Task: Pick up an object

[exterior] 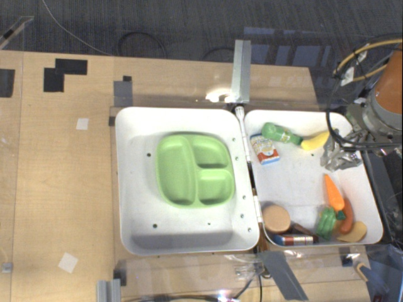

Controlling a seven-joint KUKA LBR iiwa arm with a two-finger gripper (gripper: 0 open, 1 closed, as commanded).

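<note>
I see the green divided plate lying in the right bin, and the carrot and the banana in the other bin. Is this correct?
Not quite. The camera view shows the green divided plate lying in the left bin, not the right one. The carrot and the banana lie in the other bin, the right bin.

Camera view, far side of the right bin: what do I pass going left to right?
Small carton → green bottle → yellow banana → end effector, at the bin's right side.
</note>
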